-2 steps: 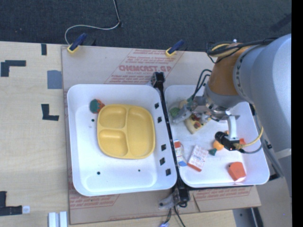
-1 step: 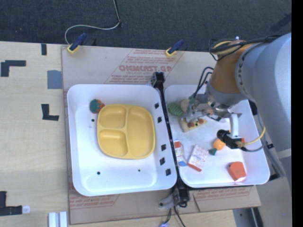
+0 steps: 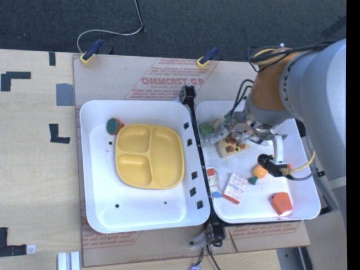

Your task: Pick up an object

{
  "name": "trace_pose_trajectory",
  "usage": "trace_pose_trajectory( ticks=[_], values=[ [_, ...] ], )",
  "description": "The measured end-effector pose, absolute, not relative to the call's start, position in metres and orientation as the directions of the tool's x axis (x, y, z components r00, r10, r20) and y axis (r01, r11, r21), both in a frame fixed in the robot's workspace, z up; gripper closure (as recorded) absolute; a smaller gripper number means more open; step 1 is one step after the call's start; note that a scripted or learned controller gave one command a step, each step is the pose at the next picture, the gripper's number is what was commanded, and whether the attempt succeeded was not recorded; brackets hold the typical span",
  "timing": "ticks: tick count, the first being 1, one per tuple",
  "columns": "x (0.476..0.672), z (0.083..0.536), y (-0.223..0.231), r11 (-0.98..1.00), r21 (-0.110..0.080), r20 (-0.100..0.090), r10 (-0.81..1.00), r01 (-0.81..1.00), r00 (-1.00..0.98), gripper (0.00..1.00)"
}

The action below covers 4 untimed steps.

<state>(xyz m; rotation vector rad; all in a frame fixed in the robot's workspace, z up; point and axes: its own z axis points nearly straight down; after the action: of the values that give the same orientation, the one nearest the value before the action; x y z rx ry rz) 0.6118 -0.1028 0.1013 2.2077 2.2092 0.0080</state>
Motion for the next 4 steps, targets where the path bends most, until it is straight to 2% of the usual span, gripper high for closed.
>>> trace_pose_trajectory(
  ticks=[1, 2, 3, 4],
  values=[
    [0.611, 0.092, -0.104, 0.003, 0.017, -0.007, 1.0, 1.0, -0.003, 0.0],
    [0.612, 0.103, -0.103, 0.003, 0.019, -0.006, 1.0, 1.0, -0.002, 1.0],
    [0.611, 0.101, -0.104, 0.002, 0.017, -0.006, 1.0, 1.0, -0.002, 0.0],
    [0.57, 0.086, -0.094, 0.0, 0.002, -0.002, 1.0, 1.0, 0.0, 0.0]
  ],
)
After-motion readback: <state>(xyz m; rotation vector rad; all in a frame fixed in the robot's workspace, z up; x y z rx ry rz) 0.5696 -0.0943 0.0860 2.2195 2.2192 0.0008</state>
